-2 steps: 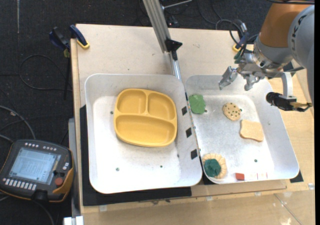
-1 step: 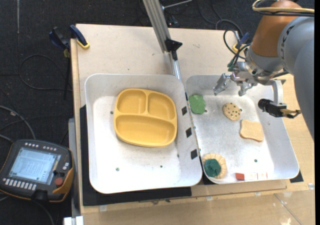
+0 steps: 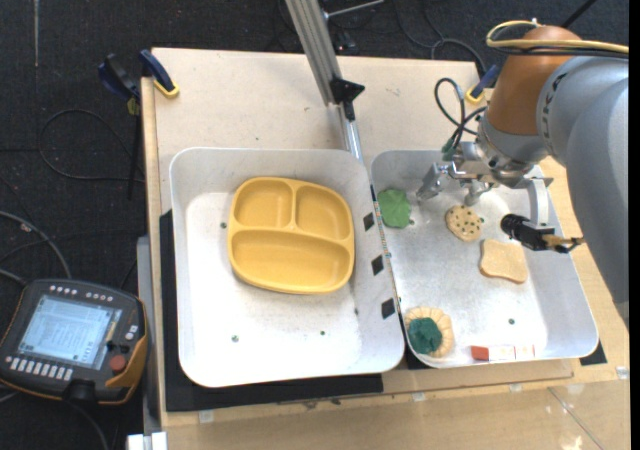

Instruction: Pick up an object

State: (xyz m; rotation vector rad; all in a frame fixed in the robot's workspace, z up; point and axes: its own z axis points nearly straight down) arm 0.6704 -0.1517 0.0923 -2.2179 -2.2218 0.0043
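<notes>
Two white bins sat side by side on the table [image 3: 250, 88]. Left bin [image 3: 200, 338] held one yellow tray [image 3: 292, 235], three compartments, lying flat near the bin's middle. Right bin [image 3: 560, 318] held five things: one green lump [image 3: 394, 207] at the left wall, one round cookie [image 3: 463, 223] with dark spots, one toast slice [image 3: 503, 262] just right of and below the cookie, one tan piece with a green top [image 3: 428, 330] at the near-left corner, and one small red-and-white piece [image 3: 503, 351] by the near rim. All lay apart from each other.

The arm [image 3: 570, 98] reached in from the right, over the right bin's far side. The end effector [image 3: 455, 178] hovered just above the cookie in the view; could not tell whether it was spread or pressed together, and nothing was seen in it. One pendant [image 3: 65, 333] lay on the floor to the left.
</notes>
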